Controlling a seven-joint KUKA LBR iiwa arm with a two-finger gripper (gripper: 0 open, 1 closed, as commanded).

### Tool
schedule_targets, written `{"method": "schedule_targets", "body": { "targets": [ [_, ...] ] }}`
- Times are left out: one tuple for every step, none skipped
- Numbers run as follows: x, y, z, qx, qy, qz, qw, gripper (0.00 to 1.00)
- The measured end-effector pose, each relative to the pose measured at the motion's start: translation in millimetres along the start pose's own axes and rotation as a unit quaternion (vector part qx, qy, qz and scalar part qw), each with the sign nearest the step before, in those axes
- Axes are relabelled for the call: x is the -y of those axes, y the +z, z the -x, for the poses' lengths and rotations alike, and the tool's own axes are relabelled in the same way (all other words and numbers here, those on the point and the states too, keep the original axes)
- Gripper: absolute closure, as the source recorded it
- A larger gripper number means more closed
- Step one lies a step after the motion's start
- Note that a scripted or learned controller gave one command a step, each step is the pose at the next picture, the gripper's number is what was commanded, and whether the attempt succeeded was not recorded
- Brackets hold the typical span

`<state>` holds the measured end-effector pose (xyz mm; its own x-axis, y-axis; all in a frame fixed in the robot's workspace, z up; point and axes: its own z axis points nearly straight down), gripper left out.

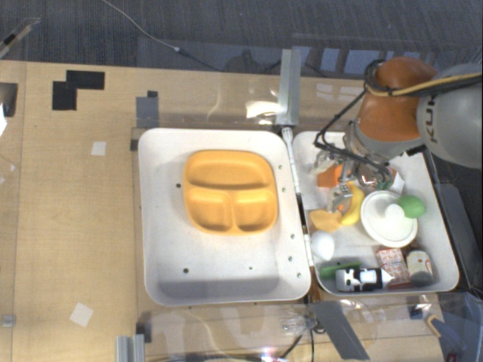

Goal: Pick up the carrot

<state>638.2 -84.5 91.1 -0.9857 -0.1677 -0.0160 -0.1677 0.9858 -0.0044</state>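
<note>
Your arm (423, 104) comes in from the upper right of the frame, its orange band bent down over the right bin (445, 274), with the gripper (353, 179) lowered into that bin's upper left part. You cannot tell from this angle how far the jaws stand apart or whether anything sits between them; cables and the wrist hide them. The carrot (327, 176), a small orange piece, lies just left of the gripper near the bin's left wall, touching or nearly touching the tool. Below it in the frame sit a yellow banana (346, 211) and a pale yellow wedge (324, 219), then a white egg (323, 244). To the right rests a white bowl (388, 217) with a green ball (412, 207) at its edge. Along the bin's lower edge lie a dark green bottle (355, 277) and two small cans (407, 266). The left bin (162, 202) at frame centre holds a yellow divided tray (230, 191). Both bins sit on a pale wooden bench (68, 240), with dark carpet (189, 10) across the top of the frame.
</note>
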Motion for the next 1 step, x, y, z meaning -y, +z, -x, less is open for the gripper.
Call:
{"method": "schedule_targets", "body": {
  "targets": [
    [-0.5,-15.2,5.3,0.009,-0.002,-0.002,1.0000,1.00]
  ]
}}
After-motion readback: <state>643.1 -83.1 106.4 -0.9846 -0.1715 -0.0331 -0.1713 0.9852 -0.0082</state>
